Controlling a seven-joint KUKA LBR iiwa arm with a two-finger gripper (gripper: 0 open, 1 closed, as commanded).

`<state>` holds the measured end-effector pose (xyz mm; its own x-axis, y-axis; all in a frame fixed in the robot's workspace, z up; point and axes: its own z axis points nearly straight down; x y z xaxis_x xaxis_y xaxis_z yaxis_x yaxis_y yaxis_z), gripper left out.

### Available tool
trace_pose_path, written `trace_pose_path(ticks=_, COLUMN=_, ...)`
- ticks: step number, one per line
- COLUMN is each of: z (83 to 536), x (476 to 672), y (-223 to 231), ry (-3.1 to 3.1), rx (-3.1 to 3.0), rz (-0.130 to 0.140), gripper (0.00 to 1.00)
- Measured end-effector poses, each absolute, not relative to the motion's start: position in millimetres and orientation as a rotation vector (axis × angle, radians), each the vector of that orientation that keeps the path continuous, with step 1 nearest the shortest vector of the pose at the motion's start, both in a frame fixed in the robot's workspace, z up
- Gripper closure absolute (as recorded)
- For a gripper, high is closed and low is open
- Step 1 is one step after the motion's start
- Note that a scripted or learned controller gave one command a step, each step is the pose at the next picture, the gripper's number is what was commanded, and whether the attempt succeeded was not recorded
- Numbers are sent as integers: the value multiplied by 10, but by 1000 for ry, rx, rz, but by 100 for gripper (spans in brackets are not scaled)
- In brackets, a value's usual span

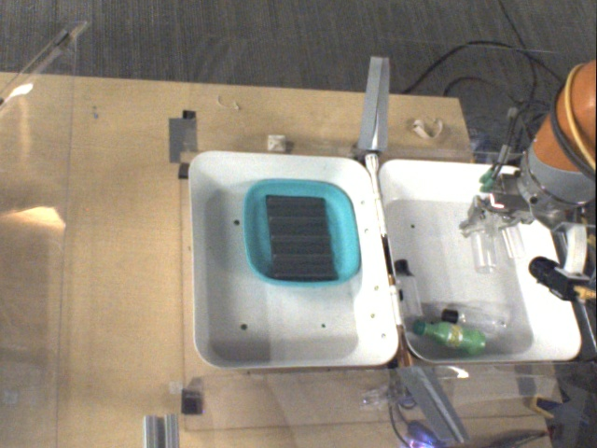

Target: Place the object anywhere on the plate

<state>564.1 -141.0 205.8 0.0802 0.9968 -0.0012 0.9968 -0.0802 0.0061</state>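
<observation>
A green bottle lies on its side below the hand; the square teal plate sits well to its left.

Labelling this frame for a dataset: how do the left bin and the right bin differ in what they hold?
The left bin holds a teal plate bearing a dark ribbed object; the right bin holds a green bottle near its front edge, with the gripper above it. Both are shallow and white.

You have two smooth white plastic bins with a faint sheen on a matt, pale wooden bench. The plate looks like glossy teal plastic under a dark ribbed insert. The bottle looks like shiny green plastic.
</observation>
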Motion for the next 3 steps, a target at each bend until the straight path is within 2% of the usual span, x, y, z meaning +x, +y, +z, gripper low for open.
trace_pose_path(ticks=1, z=1839, x=5430, y=-796, ry=2275, rx=2164, rz=3, gripper=100)
trace_pose_path(ticks=2, z=1855, x=5702, y=-248, ry=2432, rx=1981, rz=6, gripper=100)
trace_pose_path(ticks=3, z=1855, x=5702, y=-250, ry=2432, rx=1982, rz=6, gripper=0)
